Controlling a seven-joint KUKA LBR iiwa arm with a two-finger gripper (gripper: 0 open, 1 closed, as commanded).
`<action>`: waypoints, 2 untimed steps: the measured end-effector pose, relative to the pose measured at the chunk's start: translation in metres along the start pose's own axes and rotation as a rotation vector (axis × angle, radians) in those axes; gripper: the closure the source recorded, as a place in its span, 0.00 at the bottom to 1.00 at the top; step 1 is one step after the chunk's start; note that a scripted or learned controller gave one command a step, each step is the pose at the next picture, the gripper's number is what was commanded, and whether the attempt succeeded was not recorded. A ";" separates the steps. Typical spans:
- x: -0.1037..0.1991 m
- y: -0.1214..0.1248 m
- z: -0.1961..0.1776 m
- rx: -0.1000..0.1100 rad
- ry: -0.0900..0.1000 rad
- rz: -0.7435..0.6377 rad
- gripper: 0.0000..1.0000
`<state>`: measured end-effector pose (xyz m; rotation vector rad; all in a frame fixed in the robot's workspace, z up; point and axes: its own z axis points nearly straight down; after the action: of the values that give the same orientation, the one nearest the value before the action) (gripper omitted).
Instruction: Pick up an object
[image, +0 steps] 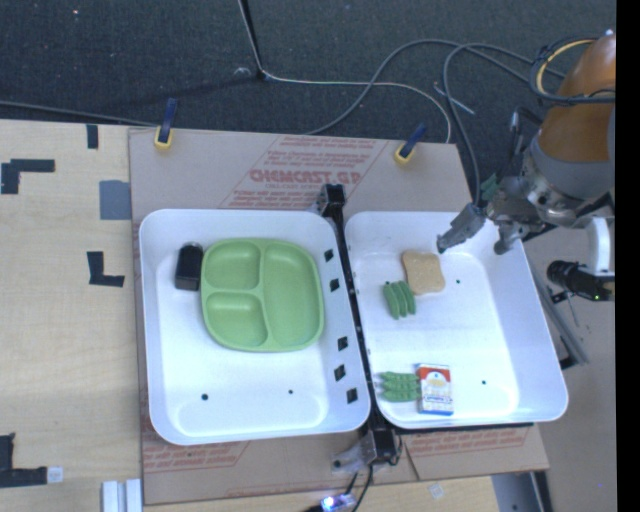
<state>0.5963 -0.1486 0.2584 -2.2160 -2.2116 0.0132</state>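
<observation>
Looking down from the fixed cam, we see the gripper (482, 232) hanging over the upper right part of the right bin (520, 330), w/ the arm (575, 120) coming in from the right. Its two fingers (455, 232) are spread apart, one dark tip to the left and one to the right, and nothing sits between them. We'd call it open and carrying nothing.

Nearest candidate is the tan block (423, 271). It lies below and a bit left of the left fingertip, near but not touching it. Its long axis runs roughly top to bottom in view, tilted slightly. Just beside it, on the side farther from the fingers, is the green pod bundle (399, 298), long axis about the same, nearly touching the tan block.

Farther off, well away from the fingers toward the near rim, sit the small red-and-white box (435, 389) and a second green bundle (397, 386) touching its left edge.

In the left bin (160, 330), well apart from the fingers, we see the green tray (263, 295) and a black item (188, 266) at its left rim.

Our read: no pick made yet. The move turns on a short shift down-left to centre over the tan block, then a descent. Since the finger line runs approx. left-right, it should close across the block's short side w/o much wrist turn. Risk: the left finger could nudge the pods.
</observation>
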 end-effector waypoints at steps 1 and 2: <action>0.000 0.002 -0.007 -0.012 -0.002 -0.004 0.00; -0.001 -0.007 0.041 -0.008 -0.002 -0.003 0.00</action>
<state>0.5892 -0.1500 0.2170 -2.2182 -2.2197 0.0066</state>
